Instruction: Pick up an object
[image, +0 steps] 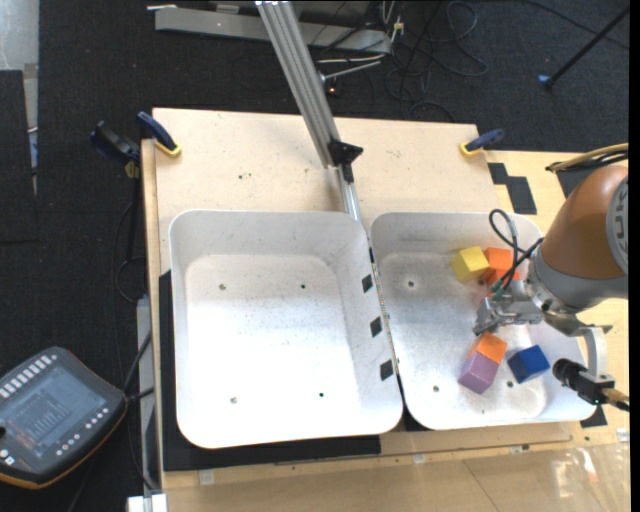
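Observation:
Several small blocks lie in the right bin. A yellow block and an orange block sit side by side towards the back. Nearer the front lie a second orange block, a purple block touching it, and a blue block. My gripper hangs low over the bin between the two groups, just behind the front orange block. The grey arm with its orange band reaches in from the right. Nothing shows between the jaws.
The left bin adjoins the right one along a shared middle rim. A metal pole slants down to the bins' back junction. Clamps hold the board's back corners. A teach pendant lies on the floor at the left.

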